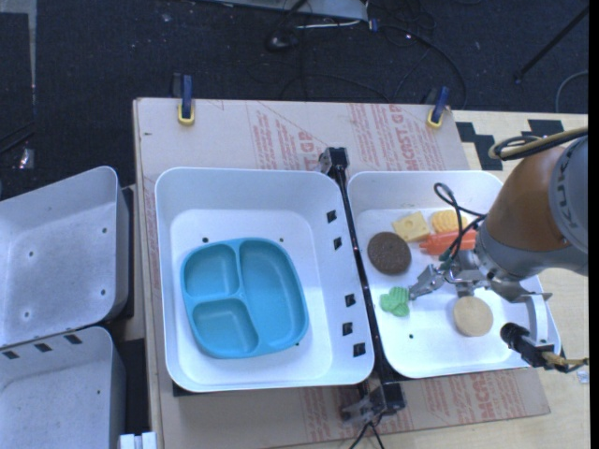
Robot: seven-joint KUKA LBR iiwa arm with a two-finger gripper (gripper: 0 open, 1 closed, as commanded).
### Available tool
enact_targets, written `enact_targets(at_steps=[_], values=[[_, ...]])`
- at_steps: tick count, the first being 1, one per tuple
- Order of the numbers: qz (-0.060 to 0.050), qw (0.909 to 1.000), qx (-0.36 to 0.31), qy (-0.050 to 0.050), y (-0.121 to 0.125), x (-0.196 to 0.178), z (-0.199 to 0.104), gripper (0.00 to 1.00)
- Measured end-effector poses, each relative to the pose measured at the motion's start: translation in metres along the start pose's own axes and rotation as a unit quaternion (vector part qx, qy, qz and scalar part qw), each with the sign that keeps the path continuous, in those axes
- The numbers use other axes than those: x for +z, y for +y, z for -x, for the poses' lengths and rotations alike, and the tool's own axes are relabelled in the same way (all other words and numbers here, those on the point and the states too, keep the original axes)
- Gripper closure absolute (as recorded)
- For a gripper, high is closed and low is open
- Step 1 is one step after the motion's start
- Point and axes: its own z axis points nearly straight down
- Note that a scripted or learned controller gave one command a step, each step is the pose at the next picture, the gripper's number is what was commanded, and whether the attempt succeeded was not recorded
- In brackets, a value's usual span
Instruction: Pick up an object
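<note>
Bench (234, 120), left bin (178, 213) with blue tray (243, 296), right bin (393, 354) with foods

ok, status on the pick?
Gripper low in right bin, beside green piece, nothing between fingers. Brown disc just behind. Blue tray in left bin.

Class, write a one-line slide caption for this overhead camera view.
Gripper reaches into the right bin beside a green toy and brown disc; a blue tray lies in the left bin.
</note>
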Motion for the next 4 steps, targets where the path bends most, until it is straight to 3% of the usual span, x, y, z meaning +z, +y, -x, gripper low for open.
enact_targets(at_steps=[1, 3, 4], values=[[0.000, 1.0000, 0.001, 0.000, 0.001, -0.010, 0.000, 1.00], [0.003, 1.0000, -0.002, -0.001, 0.005, -0.092, -0.003, 1.00], [0.005, 1.0000, -0.002, -0.002, 0.004, -0.152, 0.004, 1.00]])
